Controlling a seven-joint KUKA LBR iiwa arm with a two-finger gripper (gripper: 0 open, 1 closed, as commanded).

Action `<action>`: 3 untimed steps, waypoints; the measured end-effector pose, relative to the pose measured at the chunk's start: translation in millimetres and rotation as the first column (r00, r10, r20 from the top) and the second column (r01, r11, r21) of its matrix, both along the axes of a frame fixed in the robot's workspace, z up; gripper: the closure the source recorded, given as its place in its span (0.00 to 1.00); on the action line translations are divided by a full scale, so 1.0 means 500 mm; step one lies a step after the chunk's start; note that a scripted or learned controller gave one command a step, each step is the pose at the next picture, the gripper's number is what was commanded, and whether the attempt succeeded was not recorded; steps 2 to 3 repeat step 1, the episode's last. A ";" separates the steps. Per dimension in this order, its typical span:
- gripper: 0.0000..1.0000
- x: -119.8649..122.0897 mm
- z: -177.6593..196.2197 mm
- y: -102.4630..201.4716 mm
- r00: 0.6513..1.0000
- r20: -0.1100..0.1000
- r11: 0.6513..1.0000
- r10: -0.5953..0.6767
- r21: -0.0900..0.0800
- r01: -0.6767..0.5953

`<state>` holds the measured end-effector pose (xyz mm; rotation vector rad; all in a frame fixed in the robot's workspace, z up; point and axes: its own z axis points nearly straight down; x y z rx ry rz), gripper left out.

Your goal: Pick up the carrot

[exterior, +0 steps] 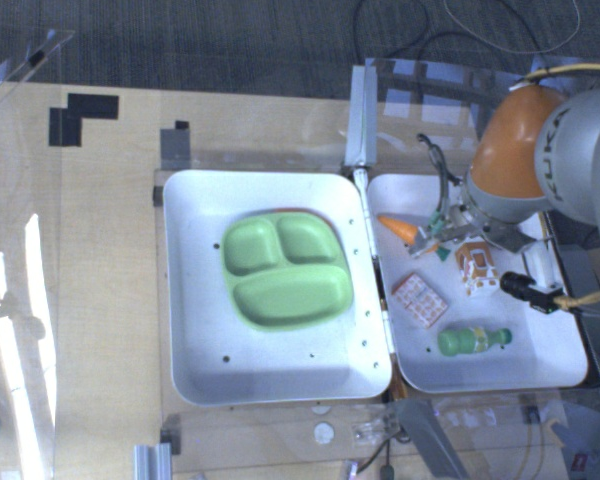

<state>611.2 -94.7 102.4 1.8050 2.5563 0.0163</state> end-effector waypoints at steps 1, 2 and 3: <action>1.00 -0.021 0.182 0.117 0.996 -0.006 0.996 0.090 -0.002 -0.090; 1.00 -0.021 0.182 0.117 0.996 -0.006 0.996 0.090 -0.002 -0.090; 1.00 -0.021 0.182 0.117 0.996 -0.006 0.996 0.090 -0.002 -0.090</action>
